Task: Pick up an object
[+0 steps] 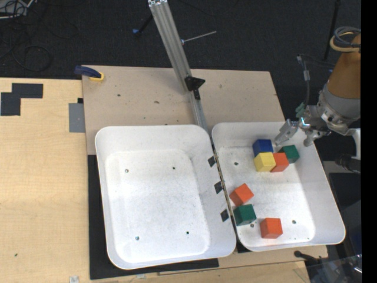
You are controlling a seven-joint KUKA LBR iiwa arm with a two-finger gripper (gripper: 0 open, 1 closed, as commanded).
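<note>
Several coloured cubes lie in the right bin [318, 217]. A blue cube [263, 146], a yellow cube [264, 162], a red cube [281, 162] and a green cube [290, 153] are bunched near its far side. An orange cube [241, 193], a second green cube [245, 214] and an orange-red cube [271, 227] sit nearer the front. My gripper [297, 135] hangs above the bin's far right part, just beyond the bunch. It is open with nothing between its fingers.
The left bin [118, 158] lies beside the right one, with black clips along the shared rim. A slanted aluminium bar [174, 46] rises from the bench behind the bins. A blue-and-yellow clamp [89, 72] sits at the board's far left corner.
</note>
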